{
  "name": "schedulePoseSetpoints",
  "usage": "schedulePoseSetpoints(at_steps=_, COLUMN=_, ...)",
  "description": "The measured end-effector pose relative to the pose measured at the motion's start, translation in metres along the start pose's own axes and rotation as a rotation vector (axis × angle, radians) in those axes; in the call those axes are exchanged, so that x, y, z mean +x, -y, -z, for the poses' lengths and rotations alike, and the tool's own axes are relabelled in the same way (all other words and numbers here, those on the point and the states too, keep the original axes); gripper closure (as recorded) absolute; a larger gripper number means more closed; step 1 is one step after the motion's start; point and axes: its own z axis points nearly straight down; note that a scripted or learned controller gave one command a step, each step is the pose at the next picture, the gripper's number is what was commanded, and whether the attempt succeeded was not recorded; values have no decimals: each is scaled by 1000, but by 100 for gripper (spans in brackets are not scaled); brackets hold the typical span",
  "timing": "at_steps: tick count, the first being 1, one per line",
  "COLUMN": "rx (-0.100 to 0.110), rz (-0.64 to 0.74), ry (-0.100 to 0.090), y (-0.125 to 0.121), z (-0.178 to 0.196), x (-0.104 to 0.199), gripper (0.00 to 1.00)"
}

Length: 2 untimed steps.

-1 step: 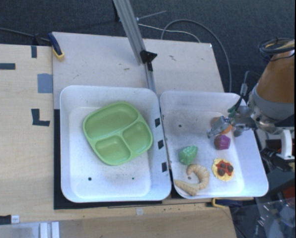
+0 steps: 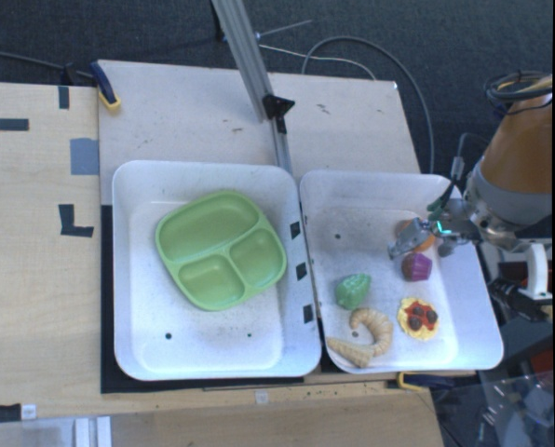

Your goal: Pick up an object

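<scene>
The tabletop point(image 2: 212, 110) carries two shallow white bins side by side. My arm point(image 2: 524, 156), grey with an orange band, reaches in from the right edge of the camera view over the right bin point(image 2: 464, 343).

The left bin point(image 2: 133, 277) contains one item: a green divided plate point(image 2: 222, 248) with three compartments, lying flat near the bin centre.

The right bin contains the smaller items. A tan croissant-shaped toy point(image 2: 366, 335) lies along the near wall. A green leafy toy point(image 2: 353, 291) sits just behind it, toward the divider between the bins. A round yellow toy with red topping point(image 2: 419, 317) lies right of the croissant. A purple toy point(image 2: 416, 266) sits behind that one.

My jaws point(image 2: 413, 238) are positioned just above and left of the purple toy, near an orange item point(image 2: 425, 241) that is partly hidden. I cannot tell whether the jaws are apart or together, nor whether they contact either item.
</scene>
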Motion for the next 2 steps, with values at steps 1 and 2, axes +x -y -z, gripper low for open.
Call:
schedulePoseSetpoints(at_steps=1, rx=7, rz=-1, ry=0, y=0, z=-62, x=-1, gripper=0)
schedulePoseSetpoints(at_steps=2, rx=5, rz=-1, ry=0, y=8, z=-108, x=2, gripper=0)
